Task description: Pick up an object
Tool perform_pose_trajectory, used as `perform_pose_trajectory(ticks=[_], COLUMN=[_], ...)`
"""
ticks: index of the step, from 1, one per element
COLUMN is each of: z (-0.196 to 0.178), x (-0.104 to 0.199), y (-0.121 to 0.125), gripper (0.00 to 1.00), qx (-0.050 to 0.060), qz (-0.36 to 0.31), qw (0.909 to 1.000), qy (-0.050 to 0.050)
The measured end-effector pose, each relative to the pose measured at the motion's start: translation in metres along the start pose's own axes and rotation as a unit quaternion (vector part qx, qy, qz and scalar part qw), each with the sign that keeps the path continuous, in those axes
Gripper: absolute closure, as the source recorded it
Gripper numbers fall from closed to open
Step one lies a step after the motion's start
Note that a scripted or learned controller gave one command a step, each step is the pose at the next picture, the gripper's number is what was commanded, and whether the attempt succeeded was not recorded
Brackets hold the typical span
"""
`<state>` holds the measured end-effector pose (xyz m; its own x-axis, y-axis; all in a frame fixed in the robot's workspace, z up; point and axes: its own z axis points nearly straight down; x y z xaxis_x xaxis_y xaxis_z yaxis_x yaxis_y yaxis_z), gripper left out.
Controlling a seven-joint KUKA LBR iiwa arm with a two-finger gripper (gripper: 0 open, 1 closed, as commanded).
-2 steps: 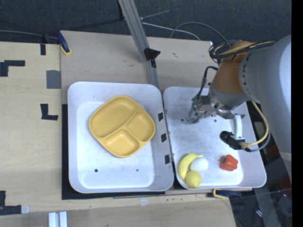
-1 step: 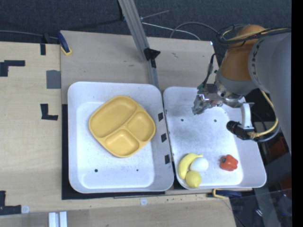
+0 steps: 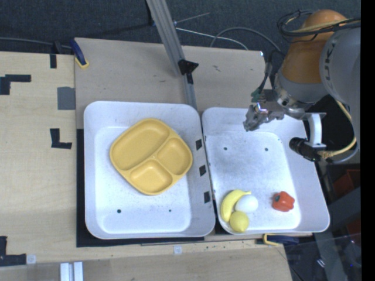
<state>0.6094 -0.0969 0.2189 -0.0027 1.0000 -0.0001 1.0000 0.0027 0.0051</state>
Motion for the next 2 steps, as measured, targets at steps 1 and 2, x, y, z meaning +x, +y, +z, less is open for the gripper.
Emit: perform_pose_trajectory(ticks=[1, 2], z=[-0.063, -0.064], x=[0.0, 0.054], y=[-0.002, -0.018], gripper=[1.0, 1.0], qx=[-0.001, 0.003], qz=[0.0, -0.002], qw=[1.0, 1.0], qy=[0.0, 0.001])
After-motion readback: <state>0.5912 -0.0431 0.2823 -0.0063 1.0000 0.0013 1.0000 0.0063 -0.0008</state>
